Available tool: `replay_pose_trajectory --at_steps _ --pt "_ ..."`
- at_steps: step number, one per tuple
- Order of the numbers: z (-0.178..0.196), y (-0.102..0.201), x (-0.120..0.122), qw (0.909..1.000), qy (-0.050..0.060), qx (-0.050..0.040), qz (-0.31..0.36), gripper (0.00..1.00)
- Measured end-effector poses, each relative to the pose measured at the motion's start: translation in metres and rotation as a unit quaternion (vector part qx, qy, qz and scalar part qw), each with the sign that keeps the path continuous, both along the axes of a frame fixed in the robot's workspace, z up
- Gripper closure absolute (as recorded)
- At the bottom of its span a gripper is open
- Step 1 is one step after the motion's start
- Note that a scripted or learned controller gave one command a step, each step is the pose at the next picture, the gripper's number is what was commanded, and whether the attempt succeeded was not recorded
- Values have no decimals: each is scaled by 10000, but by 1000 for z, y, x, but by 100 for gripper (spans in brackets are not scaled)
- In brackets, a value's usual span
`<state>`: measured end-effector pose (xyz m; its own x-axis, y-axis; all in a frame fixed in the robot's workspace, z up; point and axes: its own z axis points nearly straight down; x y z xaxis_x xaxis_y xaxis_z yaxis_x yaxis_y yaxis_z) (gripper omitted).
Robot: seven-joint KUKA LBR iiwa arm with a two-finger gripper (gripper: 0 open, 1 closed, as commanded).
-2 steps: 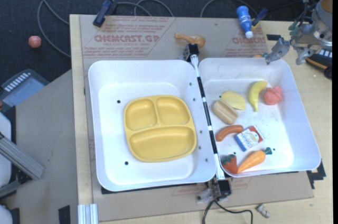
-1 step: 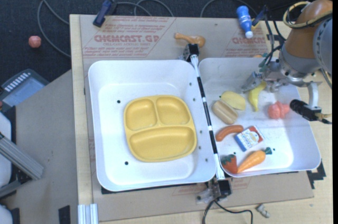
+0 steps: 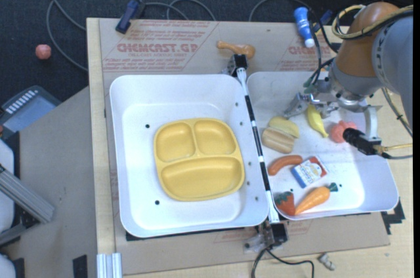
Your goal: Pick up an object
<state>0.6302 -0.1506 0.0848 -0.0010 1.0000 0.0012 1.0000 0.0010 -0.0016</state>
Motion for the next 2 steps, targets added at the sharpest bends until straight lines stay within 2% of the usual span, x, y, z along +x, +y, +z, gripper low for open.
replay_pose_trajectory --at_steps 1,2 --pt "10 0 1 10000 -9 -3 2 100" --pt "101 66 2 10000 -21 -5 3 100"
